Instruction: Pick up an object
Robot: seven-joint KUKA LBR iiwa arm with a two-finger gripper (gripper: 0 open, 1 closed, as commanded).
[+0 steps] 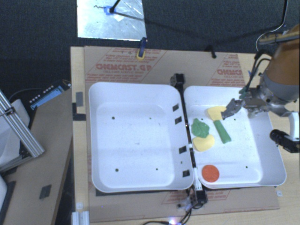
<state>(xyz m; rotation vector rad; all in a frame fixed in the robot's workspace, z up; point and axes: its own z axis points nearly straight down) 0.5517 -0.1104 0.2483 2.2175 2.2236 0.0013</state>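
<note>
On the tabletop (117, 60), the gripper (229, 111) is seen over the right bin (262, 172), just beside a yellow piece (214, 112); its state cannot be told.

Two shallow white bins sit side by side on a brown board (197, 60) printed with red lettering; the left bin (136, 135) and the right bin (267, 168) meet along a row of dark clips (180, 121). Behind the board, a shiny silver sheet (111, 12) lies on dark carpet, and a yellow and blue clamp (141, 49) grips the board's far edge. At far left stand what may be an aluminium rail (21, 132) and a blue-edged device (47, 93).
</note>
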